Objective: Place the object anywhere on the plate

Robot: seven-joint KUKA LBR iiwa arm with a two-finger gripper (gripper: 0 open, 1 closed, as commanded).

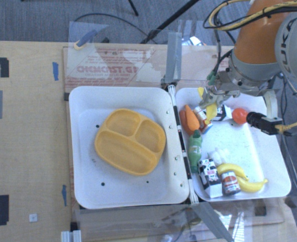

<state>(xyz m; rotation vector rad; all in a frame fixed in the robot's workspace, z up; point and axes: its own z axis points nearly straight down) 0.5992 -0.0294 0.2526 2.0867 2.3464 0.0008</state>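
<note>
While the plate [130, 141] sits alone in the left bin [83, 185], the right bin [277, 178] holds a banana [244, 178], carrot [191, 119] and bottle [195, 150]. Gripper [214, 102] hovers there; can't tell its state.

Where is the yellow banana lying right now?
The yellow banana lies in the right-hand white bin, near its front corner, up against a small jar with a red label. The yellow divided plate sits in the other bin.

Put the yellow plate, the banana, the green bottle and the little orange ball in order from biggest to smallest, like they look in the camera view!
1. Yellow plate, by far the biggest.
2. Banana and green bottle: they look about the same, too close to rank.
3. Orange ball, the smallest.
</note>
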